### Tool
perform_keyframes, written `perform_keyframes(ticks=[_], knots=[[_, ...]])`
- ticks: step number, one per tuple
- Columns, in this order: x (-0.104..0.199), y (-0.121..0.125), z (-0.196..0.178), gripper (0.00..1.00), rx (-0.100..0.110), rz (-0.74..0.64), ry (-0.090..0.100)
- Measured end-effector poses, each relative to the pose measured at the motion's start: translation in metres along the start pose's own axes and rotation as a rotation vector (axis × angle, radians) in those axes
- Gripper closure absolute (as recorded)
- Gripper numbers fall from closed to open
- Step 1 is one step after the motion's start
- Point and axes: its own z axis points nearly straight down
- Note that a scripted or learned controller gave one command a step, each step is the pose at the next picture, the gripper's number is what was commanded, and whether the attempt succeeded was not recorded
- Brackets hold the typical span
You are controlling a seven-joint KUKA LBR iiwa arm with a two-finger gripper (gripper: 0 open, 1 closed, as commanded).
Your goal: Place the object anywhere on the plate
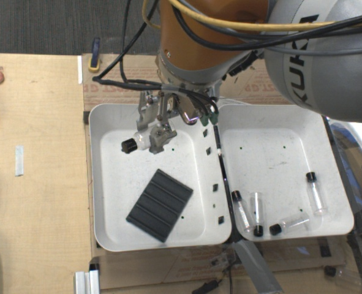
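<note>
Four vials (255, 210): capped, lying loose by the right bin's (272, 155) front wall, well apart from the plate. I judge one of them is my object.
Plate (160, 204): dark ridged slab, flat in the left bin (114, 182), its top bare to receive a drop.
Gripper (159, 136): hangs over the left bin, just behind the plate. Apart or together, I cannot tell.

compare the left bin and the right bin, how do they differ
The left bin holds one black plate, ribbed and lying askew; the right bin holds four clear black-capped tubes. The gripper hangs over the left bin, a capped tube beside it; the right bin's tubes lie loose toward its near side. Both bins are white, shallow and round-cornered.
</note>
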Motion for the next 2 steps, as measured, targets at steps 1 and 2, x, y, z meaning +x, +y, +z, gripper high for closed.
perform_keyframes(ticks=[1, 2], knots=[[-0.064, -0.023, 0.020, 1.00, 0.000, -0.195, -0.003], [-0.090, -0.033, 0.009, 1.00, -0.001, -0.793, -0.004]])
